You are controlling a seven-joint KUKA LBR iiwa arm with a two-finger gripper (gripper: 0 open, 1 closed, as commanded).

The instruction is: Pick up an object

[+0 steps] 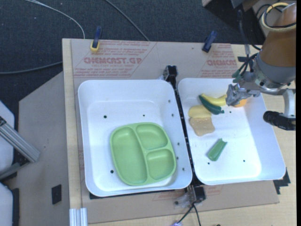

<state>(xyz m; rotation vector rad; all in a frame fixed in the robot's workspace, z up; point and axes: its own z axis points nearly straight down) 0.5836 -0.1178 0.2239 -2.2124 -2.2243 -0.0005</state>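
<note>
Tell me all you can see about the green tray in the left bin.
The green tray is pale green, looks like matte plastic, and is a rounded rectangle with a raised rim. Ridges split it into three compartments: one long one on its left side and two smaller ones on its right. It lies flat, open side up, turned a little askew, on the floor of the left bin, toward the near right corner. Nothing lies in it.

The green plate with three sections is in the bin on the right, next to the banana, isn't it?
Not quite. The camera view shows the green plate in the left bin. The banana lies in the right bin, near the gripper.
</note>
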